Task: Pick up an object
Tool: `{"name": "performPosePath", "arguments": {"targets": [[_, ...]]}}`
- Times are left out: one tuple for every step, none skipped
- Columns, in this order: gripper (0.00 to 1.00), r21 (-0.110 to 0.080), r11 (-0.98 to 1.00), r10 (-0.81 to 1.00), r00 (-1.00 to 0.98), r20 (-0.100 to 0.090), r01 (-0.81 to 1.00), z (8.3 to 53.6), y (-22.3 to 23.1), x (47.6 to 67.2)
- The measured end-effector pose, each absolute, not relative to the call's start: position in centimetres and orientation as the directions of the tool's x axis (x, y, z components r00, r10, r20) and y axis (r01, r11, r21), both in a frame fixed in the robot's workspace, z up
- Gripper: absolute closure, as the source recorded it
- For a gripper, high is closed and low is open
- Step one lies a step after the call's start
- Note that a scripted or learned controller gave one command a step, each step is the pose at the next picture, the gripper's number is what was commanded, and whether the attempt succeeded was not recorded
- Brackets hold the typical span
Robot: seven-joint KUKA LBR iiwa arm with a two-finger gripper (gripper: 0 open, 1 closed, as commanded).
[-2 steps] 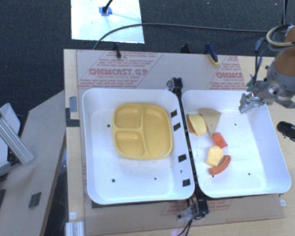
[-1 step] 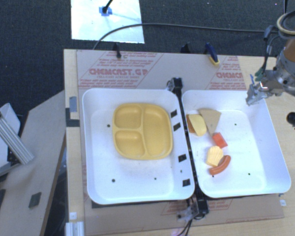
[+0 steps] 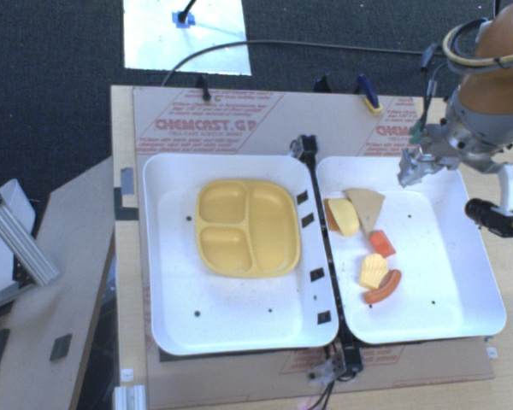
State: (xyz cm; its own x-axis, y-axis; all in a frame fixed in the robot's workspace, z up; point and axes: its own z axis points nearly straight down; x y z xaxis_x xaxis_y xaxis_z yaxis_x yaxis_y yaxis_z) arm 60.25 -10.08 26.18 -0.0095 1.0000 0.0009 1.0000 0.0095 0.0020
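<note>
In the right bin [image 3: 462, 272] lie several toy foods near its left side: a tan wedge [image 3: 368, 205], a yellow piece [image 3: 344, 217] beside it, a small orange-red block [image 3: 381, 243], a yellow ridged piece [image 3: 373, 271] and a red sausage [image 3: 382, 287]. My gripper [image 3: 413, 168] hangs over the bin's far edge, up and to the right of the wedge, with nothing seen between its fingers.
The left bin [image 3: 171, 314] holds a yellow compartment plate [image 3: 247, 227]. A black clip divider [image 3: 318, 229] runs between the bins. A cable and a black fitting [image 3: 487, 213] stick out at the right edge. Cardboard lies under the bins.
</note>
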Motion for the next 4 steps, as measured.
{"name": "performPosePath", "arguments": {"targets": [[1.00, 0.003, 0.010, 1.000, -0.010, 0.001, 1.000, 25.6, -4.8, 61.6], [1.00, 0.002, 0.010, 1.000, -0.010, 0.001, 1.000, 25.9, 0.1, 61.5], [1.00, 0.002, 0.010, 1.000, -0.010, 0.001, 1.000, 25.1, 5.7, 62.5], [1.00, 0.000, 0.009, 1.000, -0.009, 0.001, 1.000, 22.9, 10.9, 61.7]]}}
